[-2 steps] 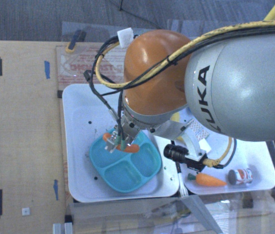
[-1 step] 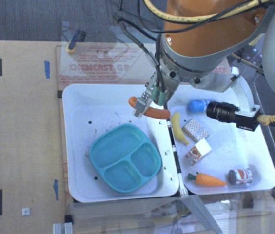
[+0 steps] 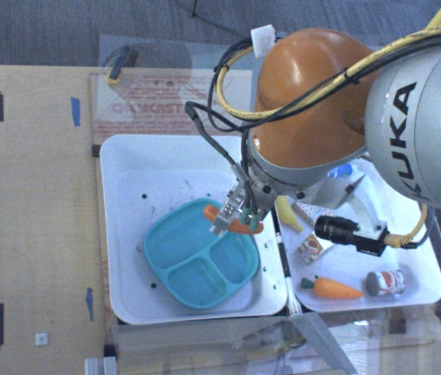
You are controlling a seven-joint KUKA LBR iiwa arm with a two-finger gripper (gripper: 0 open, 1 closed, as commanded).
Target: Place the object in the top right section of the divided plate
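Note:
A blue divided plate (image 3: 193,260) lies in the left white bin (image 3: 127,186), toward its front right. My gripper (image 3: 231,214) hangs over the plate's upper right edge. Its fingers are shut on a small orange carrot-like object (image 3: 244,226), which sticks out on both sides of them. The object sits just above the plate's top right section, close to the rim. The large orange and grey wrist hides the back right part of the bin.
The right bin (image 3: 432,287) holds a toy carrot (image 3: 336,289), a small can (image 3: 385,282), a yellow banana (image 3: 287,213), a small patterned carton (image 3: 310,248) and a blue-and-white item (image 3: 342,172). A few dark specks dot the left bin's floor.

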